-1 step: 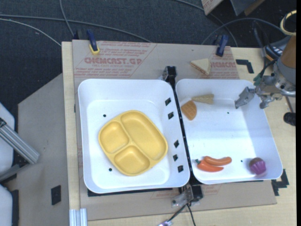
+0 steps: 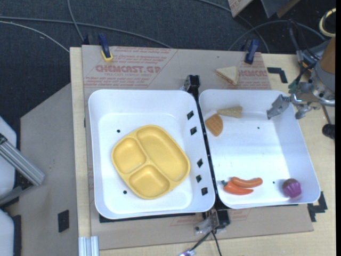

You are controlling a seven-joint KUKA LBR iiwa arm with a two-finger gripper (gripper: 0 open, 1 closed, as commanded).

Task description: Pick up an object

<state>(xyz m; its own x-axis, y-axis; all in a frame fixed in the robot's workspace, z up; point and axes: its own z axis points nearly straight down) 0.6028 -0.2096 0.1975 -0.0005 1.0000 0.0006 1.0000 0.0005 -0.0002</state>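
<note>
Gleaming smooth three-compartment yellow tray [image 2: 151, 161]

The robot's wrist assembly [image 2: 314, 87] is a cluster of grey and silvery metal parts with dark fittings, small brackets and thin rods. A patch of tan-orange casing shows above it at the frame's edge. The gripper [image 2: 277, 108] is a dull grey metal piece, slim and angular. Dark cables [image 2: 295, 41] loop toward the wrist from above.

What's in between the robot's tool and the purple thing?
Nothing: the camera view shows bare white bin floor between the tool and the purple thing.
</note>
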